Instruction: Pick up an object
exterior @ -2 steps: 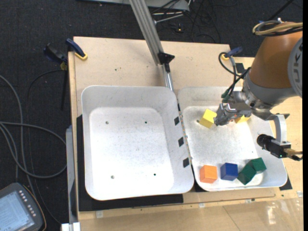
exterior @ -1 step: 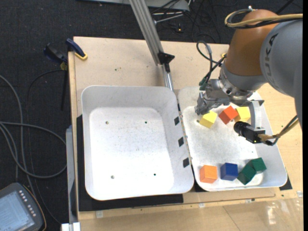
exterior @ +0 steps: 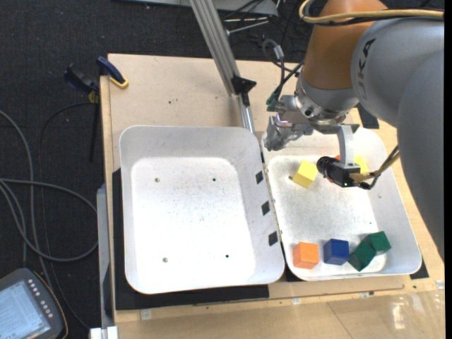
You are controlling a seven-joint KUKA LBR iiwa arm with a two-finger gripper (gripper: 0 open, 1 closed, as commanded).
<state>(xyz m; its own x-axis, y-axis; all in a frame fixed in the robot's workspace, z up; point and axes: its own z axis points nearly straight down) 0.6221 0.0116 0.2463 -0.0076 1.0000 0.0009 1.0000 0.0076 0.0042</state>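
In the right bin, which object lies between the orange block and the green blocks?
The camera view shows the blue block between the orange block and the green blocks.

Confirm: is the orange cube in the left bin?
No, the orange cube sits in the right bin, beside the blue cube.

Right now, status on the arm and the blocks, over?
End effector over right bin's far-left corner, nothing seen held. Yellow block just below it. Orange, blue, green along near edge.
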